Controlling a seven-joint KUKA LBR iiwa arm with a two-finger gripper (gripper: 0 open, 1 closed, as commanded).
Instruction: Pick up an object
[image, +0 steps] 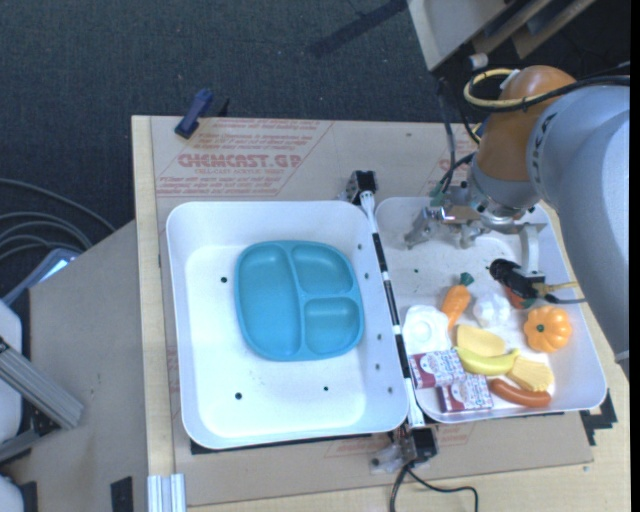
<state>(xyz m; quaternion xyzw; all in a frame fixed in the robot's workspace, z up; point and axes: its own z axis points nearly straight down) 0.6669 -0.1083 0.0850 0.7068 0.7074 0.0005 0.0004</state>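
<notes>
Hanging over the far end of the right bin (590, 395), the gripper (447, 228) sits below the arm's orange band (515, 125), its metal parts pale against the white floor; whether the jaws are spread or closed cannot be told from this angle, and nothing is seen between them. Nearer the camera than the jaws lie the toy foods: a small carrot (457, 300) with a green top closest, then a white piece (490, 312), a little pumpkin (547, 328) off to the arm's side, a banana (487, 351), a yellow wedge (534, 374) and a red sausage (520, 395). A white egg-like piece (424, 326) and a red-and-white packet (452, 380) with print too small to read lie near the divider. Across the divider from the jaws, the left bin (200, 400) holds a blue divided plate (298, 298). Beyond it, the brown board (240, 155) under the bins carries red lettering that reads "CHEMCAST GP", with smaller lines around it that cannot be made out. A blue clip (194, 113) rests at the board's far edge.
</notes>
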